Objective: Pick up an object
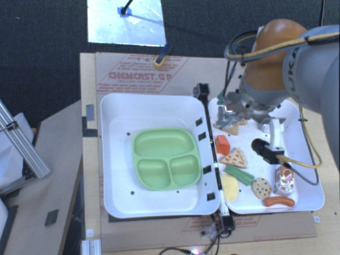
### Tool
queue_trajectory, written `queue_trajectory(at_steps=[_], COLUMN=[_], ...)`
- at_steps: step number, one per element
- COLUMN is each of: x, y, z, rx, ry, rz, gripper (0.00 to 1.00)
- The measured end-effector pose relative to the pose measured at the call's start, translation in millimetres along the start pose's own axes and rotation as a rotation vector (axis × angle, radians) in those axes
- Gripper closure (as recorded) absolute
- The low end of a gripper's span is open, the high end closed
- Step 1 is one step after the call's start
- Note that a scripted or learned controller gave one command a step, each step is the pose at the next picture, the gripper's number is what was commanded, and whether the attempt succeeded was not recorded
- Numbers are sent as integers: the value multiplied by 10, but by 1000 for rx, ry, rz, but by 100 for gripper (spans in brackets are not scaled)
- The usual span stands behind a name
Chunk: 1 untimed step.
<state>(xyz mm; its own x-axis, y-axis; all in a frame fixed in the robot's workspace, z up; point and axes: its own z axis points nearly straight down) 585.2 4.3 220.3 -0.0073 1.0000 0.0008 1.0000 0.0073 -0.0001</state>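
My gripper (227, 119) reaches down into the far left part of the right bin (308, 158), close to its left wall. A small tan piece (243, 122) lies right beside it, partly hidden. Nearer the front lie a red block (223, 143), a pizza slice (235, 158), a green stick (239, 174), a yellow lump (229, 187), a cookie (261, 187), a small carton (285, 180) and a sausage (279, 201). None of these is lifted.
The left bin (114, 142) holds a green divided plate (166, 158). A black-clipped divider (209, 142) separates the bins. The arm's grey and orange body (276, 52) hangs over the right bin's far side.
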Motion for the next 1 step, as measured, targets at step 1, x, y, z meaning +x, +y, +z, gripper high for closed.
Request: queue_trajectory(at_steps=[1], x=[-47], y=[142], z=[7], rx=[-3], ry=[0], rz=[1], gripper=[100])
